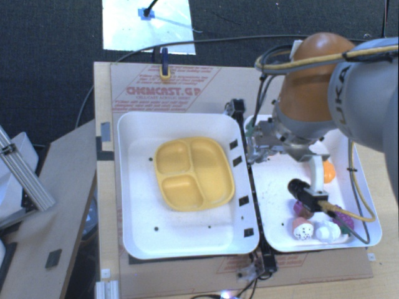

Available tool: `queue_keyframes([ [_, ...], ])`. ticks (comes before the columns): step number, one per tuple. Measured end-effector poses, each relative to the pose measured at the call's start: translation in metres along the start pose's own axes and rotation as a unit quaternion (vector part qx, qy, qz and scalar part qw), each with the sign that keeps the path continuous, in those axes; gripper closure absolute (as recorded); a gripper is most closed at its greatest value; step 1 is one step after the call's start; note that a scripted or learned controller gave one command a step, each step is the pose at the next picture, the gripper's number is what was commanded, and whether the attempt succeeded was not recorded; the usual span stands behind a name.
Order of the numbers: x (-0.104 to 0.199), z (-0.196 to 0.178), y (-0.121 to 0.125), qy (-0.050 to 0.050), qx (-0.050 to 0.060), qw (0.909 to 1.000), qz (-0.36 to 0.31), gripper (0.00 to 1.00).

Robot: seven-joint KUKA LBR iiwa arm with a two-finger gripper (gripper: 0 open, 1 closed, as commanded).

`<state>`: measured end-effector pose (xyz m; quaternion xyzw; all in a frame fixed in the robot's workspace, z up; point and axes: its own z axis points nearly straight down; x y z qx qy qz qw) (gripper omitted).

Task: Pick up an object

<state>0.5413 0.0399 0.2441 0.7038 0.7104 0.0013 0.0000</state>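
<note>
A yellow divided plate (193, 173) lies in the middle of the left bin (140, 229). In the right bin (274, 229), near the front right corner, sit a pink and white dotted egg-shaped toy (303, 231), a white lumpy object (326, 232) and a purple item (344, 220). An orange ball (328, 172) rests further back beside a white piece (317, 167). My gripper (256, 148) hangs low over the back left of the right bin, close to the wall between the bins. The bulky wrist hides its tips.
The arm's grey body and orange band (315, 73) cover the back of the right bin. Black clips (240, 182) line the divider between the bins. A cardboard sheet (168, 86) lies behind the bins.
</note>
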Motion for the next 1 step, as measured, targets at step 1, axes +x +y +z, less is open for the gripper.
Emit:
queue_keyframes([
  [1, 0.0638, 0.0074, 0.0017, 0.0, 0.0, 1.0, -0.001, 1.0],
])
